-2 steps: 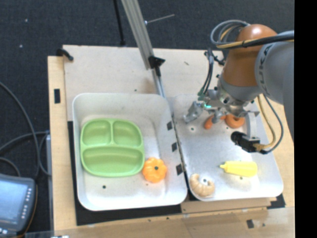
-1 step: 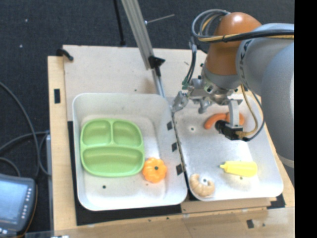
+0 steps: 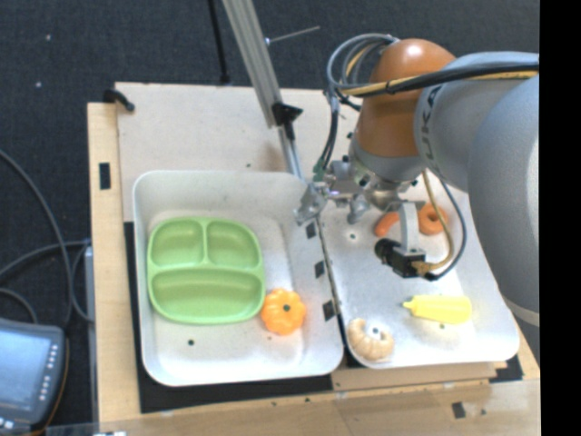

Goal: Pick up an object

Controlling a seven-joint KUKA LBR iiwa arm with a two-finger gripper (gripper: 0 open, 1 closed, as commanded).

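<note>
Nearest the camera, a cream-and-brown round bun-like object (image 3: 372,339) is seen at the front edge of the right shallow white bin (image 3: 490,339), close to the lip it shares with the left shallow white bin (image 3: 154,361). Just beside it to the right, a yellow elongated plastic piece (image 3: 439,310) is laid flat. Further back, two small orange items (image 3: 430,218) are found under the grey arm with the orange band (image 3: 408,107), partly hidden by its cables. A small orange pumpkin (image 3: 284,312) is set in the left bin, touching the corner of a green divided plastic tray (image 3: 205,271).

The jaws are held above the ridge where the two bins meet, at the back, and appear to be spread open with nothing between them.

No object is judged to lie directly beneath the jaws, so a straight descent would probably be met by the bin rims and nothing would be gripped. The orange items could be knocked aside by the wrist or cables if they are approached from above. The bun could be pushed against the front wall and rolled out of the grip. The pale counter (image 3: 182,125) surrounds both bins.
</note>
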